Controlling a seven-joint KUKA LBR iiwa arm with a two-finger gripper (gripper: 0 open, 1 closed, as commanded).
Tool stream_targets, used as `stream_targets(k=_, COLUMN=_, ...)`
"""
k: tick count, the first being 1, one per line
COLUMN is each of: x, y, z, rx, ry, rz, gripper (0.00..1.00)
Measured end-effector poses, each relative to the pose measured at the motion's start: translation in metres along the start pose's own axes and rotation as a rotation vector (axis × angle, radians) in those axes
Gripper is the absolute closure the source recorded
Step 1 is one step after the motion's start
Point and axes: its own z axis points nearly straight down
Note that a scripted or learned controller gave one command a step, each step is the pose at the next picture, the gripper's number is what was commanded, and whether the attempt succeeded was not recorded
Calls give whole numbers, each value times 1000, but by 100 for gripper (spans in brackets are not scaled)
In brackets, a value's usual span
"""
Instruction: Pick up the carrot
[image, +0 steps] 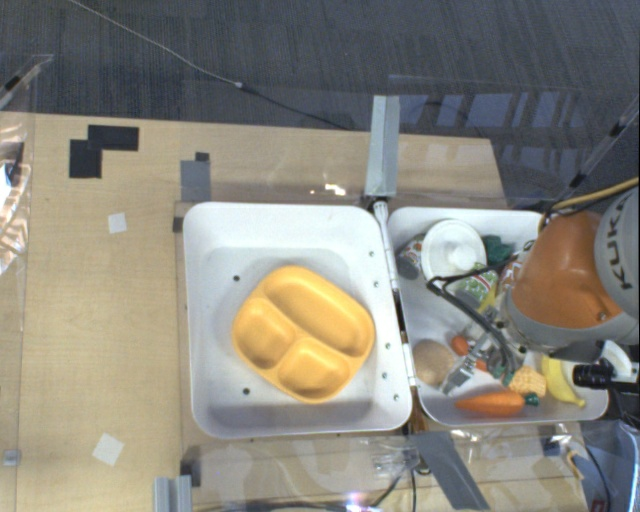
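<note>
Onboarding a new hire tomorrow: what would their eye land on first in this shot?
First the yellow tray, a three-compartment dish lying alone in the left bin. Then the arm with its orange band, reaching in from the right over the crowded right bin, its gripper low among the items. The carrot lies near that bin's front edge, beside a banana.

The carrot (491, 403) I'm after is orange with a small green top at its right end, lying flat lengthwise along the near wall of the right-hand bin.
</note>
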Motion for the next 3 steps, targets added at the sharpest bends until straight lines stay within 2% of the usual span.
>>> stream_targets(k=1, x=0, y=0, z=0, rx=0, ry=0, rz=0, gripper=0)
stream_targets(k=2, x=-3, y=3, z=-13, rx=-6, ry=-9, rz=-7, gripper=100)
stream_targets(k=3, x=0, y=-2, z=-8, rx=1, ry=3, rz=246, gripper=100)
